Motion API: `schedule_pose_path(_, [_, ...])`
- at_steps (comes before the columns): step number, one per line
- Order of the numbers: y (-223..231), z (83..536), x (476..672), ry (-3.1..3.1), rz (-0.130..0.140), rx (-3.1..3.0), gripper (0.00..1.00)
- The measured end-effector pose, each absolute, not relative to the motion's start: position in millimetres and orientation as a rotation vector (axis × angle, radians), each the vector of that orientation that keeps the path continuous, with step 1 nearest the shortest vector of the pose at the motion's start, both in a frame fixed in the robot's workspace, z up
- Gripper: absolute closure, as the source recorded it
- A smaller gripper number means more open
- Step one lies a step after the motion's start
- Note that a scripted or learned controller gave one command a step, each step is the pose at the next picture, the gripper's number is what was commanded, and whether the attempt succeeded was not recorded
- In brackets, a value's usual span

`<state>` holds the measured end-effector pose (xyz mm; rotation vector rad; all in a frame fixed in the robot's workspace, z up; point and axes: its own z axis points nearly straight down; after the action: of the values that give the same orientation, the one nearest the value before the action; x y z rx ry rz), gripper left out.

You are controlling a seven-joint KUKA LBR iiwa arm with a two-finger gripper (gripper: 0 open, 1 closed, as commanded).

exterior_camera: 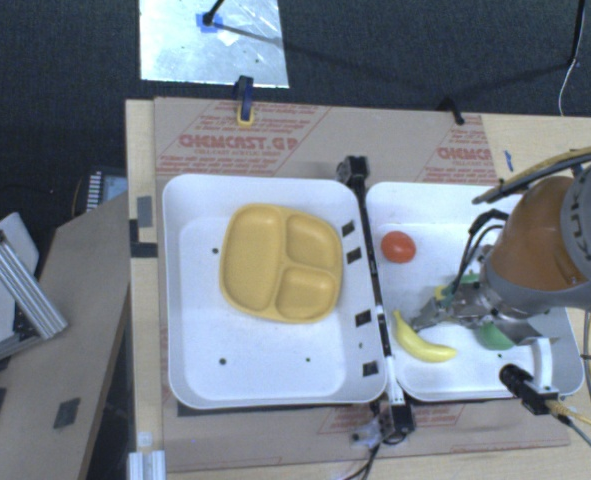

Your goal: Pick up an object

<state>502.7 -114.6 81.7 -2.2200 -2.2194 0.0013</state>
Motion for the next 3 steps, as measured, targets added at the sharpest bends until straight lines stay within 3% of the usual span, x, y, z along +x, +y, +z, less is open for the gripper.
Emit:
schedule_pose_path(1, [-114.8, 94.7, 504.2, -2.222, -0.003, -2.222, 1.0])
schedule_pose_path(3, [-113.5, 213.8, 518.8, -2.232, -0.007, -2.22, 1.0])
